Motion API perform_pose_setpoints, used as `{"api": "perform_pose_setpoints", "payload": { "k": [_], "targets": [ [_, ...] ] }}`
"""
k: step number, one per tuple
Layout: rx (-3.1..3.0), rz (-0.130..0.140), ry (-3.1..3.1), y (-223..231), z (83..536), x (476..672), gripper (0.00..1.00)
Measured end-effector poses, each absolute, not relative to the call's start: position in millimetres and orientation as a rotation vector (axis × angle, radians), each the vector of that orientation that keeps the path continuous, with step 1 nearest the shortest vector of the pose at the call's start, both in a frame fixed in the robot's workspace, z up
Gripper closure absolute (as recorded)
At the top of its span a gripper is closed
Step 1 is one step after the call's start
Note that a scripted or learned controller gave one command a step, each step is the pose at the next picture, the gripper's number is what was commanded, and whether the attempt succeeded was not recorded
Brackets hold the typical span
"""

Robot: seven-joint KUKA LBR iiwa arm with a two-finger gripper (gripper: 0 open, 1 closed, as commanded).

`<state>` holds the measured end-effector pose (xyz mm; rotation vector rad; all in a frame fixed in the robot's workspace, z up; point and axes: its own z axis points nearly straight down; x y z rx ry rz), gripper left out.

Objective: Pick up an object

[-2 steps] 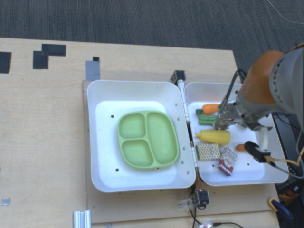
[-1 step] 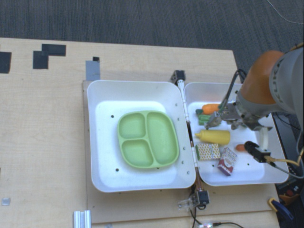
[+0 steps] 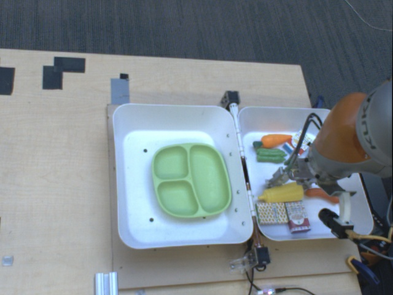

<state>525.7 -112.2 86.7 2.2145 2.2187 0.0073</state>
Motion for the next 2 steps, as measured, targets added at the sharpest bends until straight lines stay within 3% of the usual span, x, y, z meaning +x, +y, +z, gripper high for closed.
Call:
{"api": "perform_pose_setpoints", "payload": {
  "k": [1, 2],
  "targets": [
    [2.21, 0.013, 2.216, -111.9, 98.3, 527.8, 1.0],
    [2.21, 0.013, 2.217, -111.8, 98.2, 527.7, 0.0]
  ]
}}
